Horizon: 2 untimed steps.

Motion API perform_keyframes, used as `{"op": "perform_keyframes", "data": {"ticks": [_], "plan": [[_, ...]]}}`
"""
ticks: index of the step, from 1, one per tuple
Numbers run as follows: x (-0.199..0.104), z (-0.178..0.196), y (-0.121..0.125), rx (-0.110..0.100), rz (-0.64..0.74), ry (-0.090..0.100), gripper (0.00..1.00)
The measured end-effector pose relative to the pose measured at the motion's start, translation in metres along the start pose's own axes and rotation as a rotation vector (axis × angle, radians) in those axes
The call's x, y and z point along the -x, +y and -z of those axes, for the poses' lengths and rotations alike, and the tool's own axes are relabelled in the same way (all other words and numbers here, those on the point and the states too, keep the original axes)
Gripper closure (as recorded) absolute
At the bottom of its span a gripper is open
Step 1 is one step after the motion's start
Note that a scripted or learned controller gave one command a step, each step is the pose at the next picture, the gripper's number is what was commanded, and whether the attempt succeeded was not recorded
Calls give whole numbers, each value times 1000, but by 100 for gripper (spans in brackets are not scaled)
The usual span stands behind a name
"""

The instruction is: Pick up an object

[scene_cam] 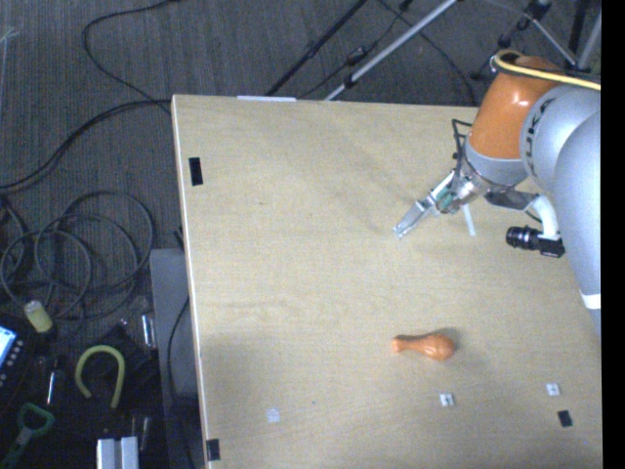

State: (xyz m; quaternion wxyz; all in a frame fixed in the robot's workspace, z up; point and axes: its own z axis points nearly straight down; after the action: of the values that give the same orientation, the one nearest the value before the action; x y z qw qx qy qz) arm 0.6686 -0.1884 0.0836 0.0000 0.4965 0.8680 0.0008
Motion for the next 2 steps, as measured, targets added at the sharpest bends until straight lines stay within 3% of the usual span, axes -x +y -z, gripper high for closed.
{"op": "perform_keyframes", "data": {"ticks": [1, 2], "plan": [[22, 53, -12, 1, -73, -2, 0], [22, 53, -12, 0, -73, -2, 0]]}}
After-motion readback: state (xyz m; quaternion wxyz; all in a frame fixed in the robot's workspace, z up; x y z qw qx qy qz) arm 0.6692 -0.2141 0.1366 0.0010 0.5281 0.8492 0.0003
